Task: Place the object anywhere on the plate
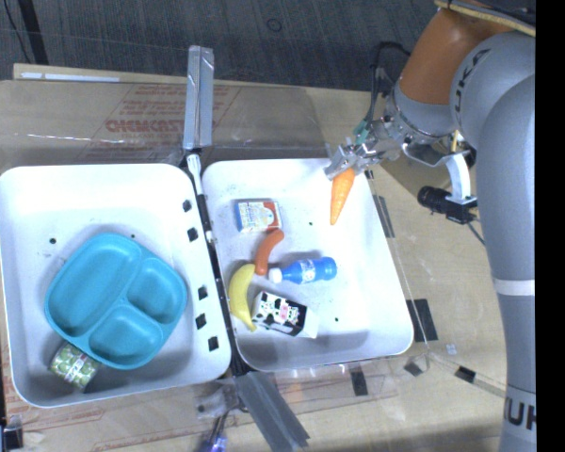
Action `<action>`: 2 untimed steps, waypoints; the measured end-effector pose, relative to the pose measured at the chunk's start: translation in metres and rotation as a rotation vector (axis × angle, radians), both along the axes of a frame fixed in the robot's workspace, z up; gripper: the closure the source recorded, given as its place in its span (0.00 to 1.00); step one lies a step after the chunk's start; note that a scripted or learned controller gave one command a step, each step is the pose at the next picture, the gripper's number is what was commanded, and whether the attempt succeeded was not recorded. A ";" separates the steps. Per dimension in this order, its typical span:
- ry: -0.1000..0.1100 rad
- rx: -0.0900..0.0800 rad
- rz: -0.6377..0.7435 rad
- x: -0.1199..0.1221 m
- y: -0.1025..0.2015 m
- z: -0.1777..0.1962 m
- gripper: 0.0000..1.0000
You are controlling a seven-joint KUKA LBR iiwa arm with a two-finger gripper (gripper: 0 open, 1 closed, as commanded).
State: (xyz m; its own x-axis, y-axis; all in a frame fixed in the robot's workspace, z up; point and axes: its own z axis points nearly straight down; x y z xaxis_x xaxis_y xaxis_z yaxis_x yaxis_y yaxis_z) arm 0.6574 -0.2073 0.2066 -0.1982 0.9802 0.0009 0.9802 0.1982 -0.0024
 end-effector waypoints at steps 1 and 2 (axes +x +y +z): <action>0.001 0.000 0.091 -0.010 0.089 -0.023 1.00; 0.001 0.001 0.314 -0.084 0.176 -0.015 1.00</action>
